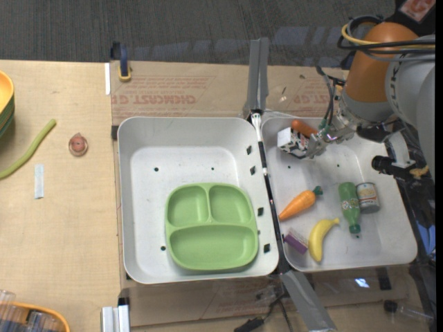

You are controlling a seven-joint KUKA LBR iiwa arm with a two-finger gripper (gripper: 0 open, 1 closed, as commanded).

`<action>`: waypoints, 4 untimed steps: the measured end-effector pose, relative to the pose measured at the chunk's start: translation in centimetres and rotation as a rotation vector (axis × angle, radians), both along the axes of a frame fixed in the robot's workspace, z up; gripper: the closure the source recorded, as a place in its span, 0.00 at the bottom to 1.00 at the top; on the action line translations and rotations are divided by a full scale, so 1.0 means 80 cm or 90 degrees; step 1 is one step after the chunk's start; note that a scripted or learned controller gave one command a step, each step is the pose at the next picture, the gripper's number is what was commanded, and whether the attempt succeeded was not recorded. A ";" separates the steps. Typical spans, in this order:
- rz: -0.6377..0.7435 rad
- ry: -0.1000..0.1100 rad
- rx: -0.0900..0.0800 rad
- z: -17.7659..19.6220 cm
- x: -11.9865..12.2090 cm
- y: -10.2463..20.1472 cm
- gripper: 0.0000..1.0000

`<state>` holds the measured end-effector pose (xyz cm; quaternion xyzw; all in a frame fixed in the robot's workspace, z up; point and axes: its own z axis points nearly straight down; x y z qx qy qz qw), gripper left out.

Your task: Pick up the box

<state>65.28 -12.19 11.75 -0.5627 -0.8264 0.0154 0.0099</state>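
My claw (315, 146) is low in the far left corner of the right bin (398, 254), and my arm (387, 75) comes over the bin's far right edge. Whether the claw is clenched or released, I cannot tell.

The box (289, 140) is small and white with dark marks. It lies in that same corner, just beside the claw on its left, very near the bin's far wall and near the divider between the two bins. I cannot tell if the claw touches it. Its long axis seems to run across the bin, from left to right with a small tilt, but part of it is hidden by the claw, so I am not sure. An orange thing (302, 126) lies just behind it, against the far wall.

So the corner is tight: wall behind, divider on the left. The middle of the right bin is open floor. Nearer the front lie a carrot (300, 203), a banana (320, 238), a small purple thing (295, 241), a green bottle (349, 207) and a can (367, 196) touching the bottle's right side.

The left bin (138, 185) holds a green divided plate (211, 227) in its front half; its far half is bare. On the worktop (62, 241) to the left lie a green bean (29, 151) and a small pink thing (78, 144).
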 end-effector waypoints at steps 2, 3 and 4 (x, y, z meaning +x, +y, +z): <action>-0.112 -0.023 0.006 0.130 0.008 -0.020 1.00; -0.153 -0.023 0.005 0.201 -0.041 -0.024 1.00; -0.075 -0.021 0.007 0.205 -0.100 -0.013 1.00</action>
